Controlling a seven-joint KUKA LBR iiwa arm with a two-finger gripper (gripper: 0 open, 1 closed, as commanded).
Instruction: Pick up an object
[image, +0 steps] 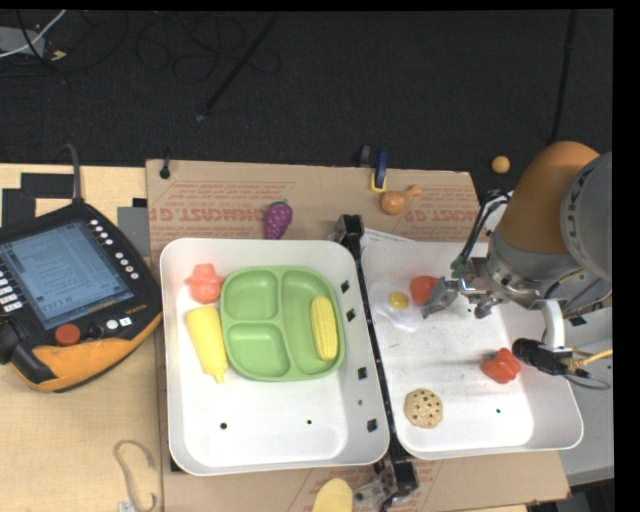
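My gripper (458, 303) hangs low over the right bin (545, 425), near its back, and stands open with nothing between its fingers. A small red piece (422, 288) lies just left of the left fingertip (434, 305), with a little yellow piece (398, 299) beside it. Nearer the front of the same bin are a red pepper-like toy (501, 366) and a round cookie (424, 408). The orange-banded arm (545, 205) comes in from the right.
The left bin (260, 435) holds a green divided plate (260, 325) with a corn cob (323, 327), a yellow toy (207, 341) and a pink toy (203, 283). Purple grapes (278, 217) and an orange toy (399, 199) lie behind the bins. A control pendant (65, 290) sits far left.
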